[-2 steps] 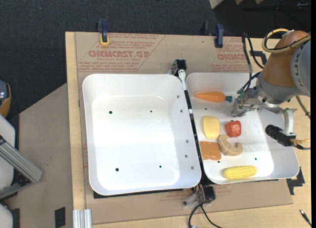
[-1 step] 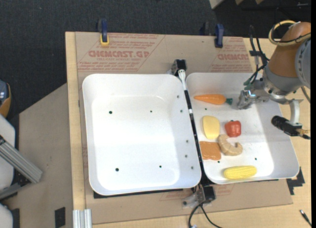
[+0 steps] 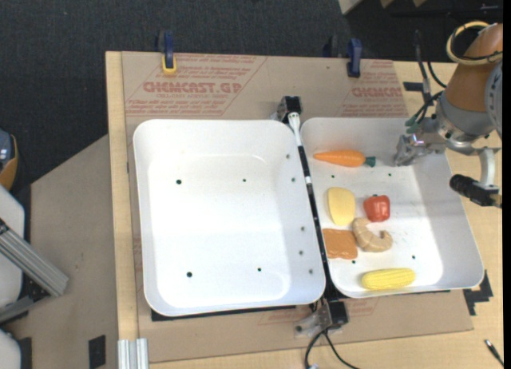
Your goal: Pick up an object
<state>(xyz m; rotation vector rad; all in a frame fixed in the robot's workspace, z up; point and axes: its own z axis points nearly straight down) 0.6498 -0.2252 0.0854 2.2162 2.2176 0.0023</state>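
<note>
The right bin (image 3: 447,224) holds several toy foods. An orange carrot (image 3: 340,158) lies near its far wall. Below it sit a pale yellow piece (image 3: 341,205), a red pepper (image 3: 378,208), an orange-brown slab (image 3: 340,244), a tan mushroom-like piece (image 3: 372,237) and a yellow corn cob (image 3: 388,279) by the near wall. My gripper (image 3: 407,152) hangs over the bin's far right part, a short way right of the carrot's green tip, with nothing visibly held.
The left bin (image 3: 160,200) lies beside the right one, their rims meeting at a black clip (image 3: 289,107). Both rest on a brown board (image 3: 239,80) held by a yellow-and-blue clamp and a blue clamp (image 3: 354,56). A black part of the arm (image 3: 475,189) juts over the right rim.
</note>
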